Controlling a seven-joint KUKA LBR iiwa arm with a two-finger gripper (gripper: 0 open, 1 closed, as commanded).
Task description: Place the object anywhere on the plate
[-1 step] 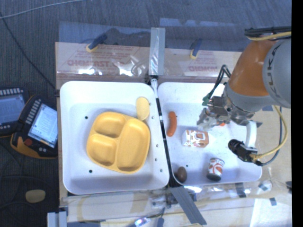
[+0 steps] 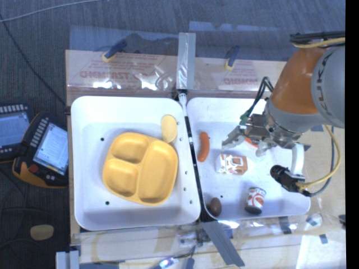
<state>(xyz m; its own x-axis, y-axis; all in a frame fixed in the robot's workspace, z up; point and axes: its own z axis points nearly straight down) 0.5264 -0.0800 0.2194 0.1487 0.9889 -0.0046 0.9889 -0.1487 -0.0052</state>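
While the gripper (image 2: 245,140) hovers in the right bin (image 2: 280,206), fingers spread and seemingly holding nothing, the white carton (image 2: 232,163) lies just below it. The yellow plate (image 2: 140,167) sits in the left bin (image 2: 90,206), well apart.

Two shallow white bins side by side: left bin (image 2: 84,122), right bin (image 2: 221,108), split by a metal divider strip (image 2: 186,60) at the top. Clear plastic sheet (image 2: 134,74) with red print is taped over the brown board behind them; yellow clamp left (image 2: 114,50), another right (image 2: 229,60). Teach pendant (image 2: 42,153) with lit screen sits on the grey carpet left of the bench, touching a second screen (image 2: 12,125) at frame edge. Small tan oval thing (image 2: 42,231) on the floor below it. White cable (image 2: 73,4) runs across the carpet top left.
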